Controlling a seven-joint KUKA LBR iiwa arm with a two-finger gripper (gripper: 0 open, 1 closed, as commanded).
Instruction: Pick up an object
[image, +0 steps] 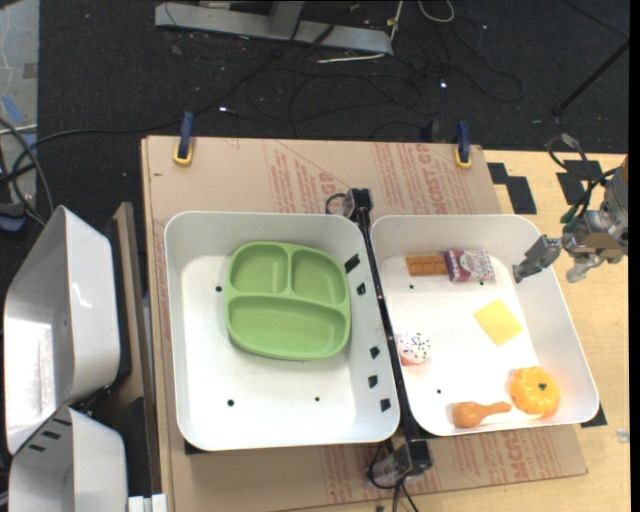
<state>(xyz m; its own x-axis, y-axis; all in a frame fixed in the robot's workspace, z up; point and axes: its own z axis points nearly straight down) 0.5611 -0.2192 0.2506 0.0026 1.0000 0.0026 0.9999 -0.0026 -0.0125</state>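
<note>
Hovering at the right edge of the camera view, the gripper (562, 259) sat just outside the upper right corner of the right bin (560, 310), with one dark finger (534, 258) slanting down toward the bin's rim and a second finger beside it; the two stood apart with nothing between them, so it was released and holding nothing. Only a little of the arm (612, 215) showed behind it.

Nearest to it inside the right bin lay a flat yellow square (498, 321), well apart from the fingers. Along the far wall rested an orange-brown bar (424, 265) and, just beside it, a small maroon-and-white packet (469, 265). Near the bin's front right corner sat an orange pumpkin-like toy (533, 391), with an orange gourd-shaped toy (478, 411) just beside it on the left. A small white speckled object (414, 347) lay against the bin's left wall.

Across the divider, the left bin (200, 400) held a green divided plate (289, 300), lying flat in its upper middle. Both bins rested on a brown cardboard sheet (300, 170) held by two clamps (184, 138) at the far edge.
</note>
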